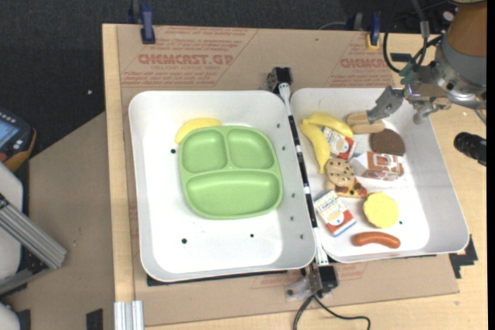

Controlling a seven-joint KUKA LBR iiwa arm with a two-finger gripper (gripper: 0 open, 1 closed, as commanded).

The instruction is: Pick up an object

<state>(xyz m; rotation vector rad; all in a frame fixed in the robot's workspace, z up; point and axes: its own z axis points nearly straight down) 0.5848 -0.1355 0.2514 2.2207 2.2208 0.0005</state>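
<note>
Nearest the camera, well below the gripper (402,103), a red sausage (377,239) lies along the front wall of the right bin (447,197), with a small carton (336,213) to its left and a yellow round piece (380,209) just behind it. Closer to the gripper come a cookie (339,171) and an orange-and-white packet (383,165), then a brown disc (387,142) just below and slightly left of the fingertips. A banana (317,133) curves further left, and a tan bread-like piece (360,120) sits just beside the left finger.

The gripper hangs over the back of this bin with its two fingers spread fairly wide and nothing between them. No object has been taken; the tan piece and the brown disc look like the handiest candidates.

To do this well, it should probably centre over one item, turn so the fingers straddle its narrow side, and descend without nudging neighbours, since the pile is crowded and pieces touch.

Far to the gripper's left, the other bin (155,228) holds a green divided plate (230,171) with a yellow piece (196,126) peeping from behind it, all on the brown surface (232,58).
</note>
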